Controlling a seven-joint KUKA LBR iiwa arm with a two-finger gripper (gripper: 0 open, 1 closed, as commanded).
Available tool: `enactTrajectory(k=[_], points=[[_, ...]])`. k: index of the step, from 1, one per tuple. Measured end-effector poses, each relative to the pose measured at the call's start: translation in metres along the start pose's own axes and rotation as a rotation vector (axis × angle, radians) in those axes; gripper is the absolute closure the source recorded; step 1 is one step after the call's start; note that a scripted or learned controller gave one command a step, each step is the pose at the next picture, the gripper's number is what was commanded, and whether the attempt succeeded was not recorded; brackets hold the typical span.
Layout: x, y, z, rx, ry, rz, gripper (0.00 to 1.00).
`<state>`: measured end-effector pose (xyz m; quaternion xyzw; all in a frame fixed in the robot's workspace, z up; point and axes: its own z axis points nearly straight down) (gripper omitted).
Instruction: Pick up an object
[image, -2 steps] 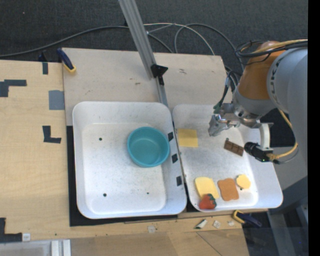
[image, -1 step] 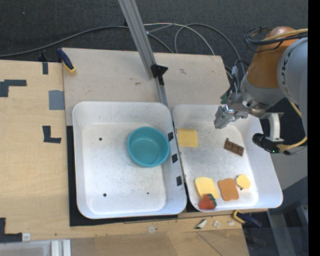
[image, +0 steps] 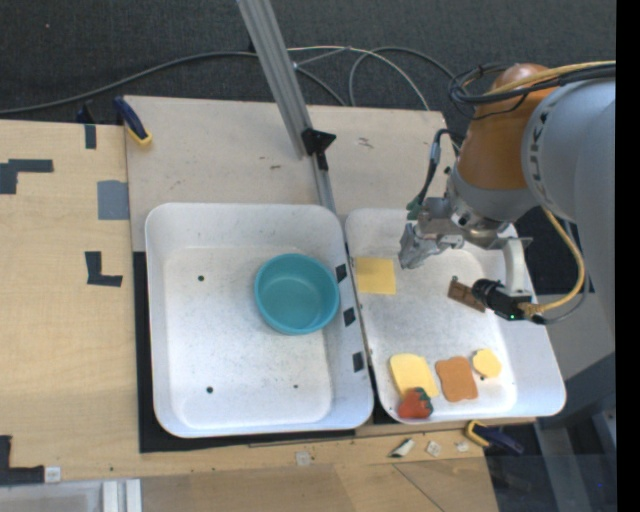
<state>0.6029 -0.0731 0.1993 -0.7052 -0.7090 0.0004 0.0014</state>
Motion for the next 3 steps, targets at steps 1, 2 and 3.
enactTrajectory(k=[1, 2, 3], points=[[0.057, -0.018, -0.014, -0.001, 0.001, -0.002, 1.0], [0.12, -0.034, -0.016, 0.001, 0.001, -0.003, 1.0], [0.174, -0.047, -0.032, -0.001, 0.0, -0.003, 1.0]])
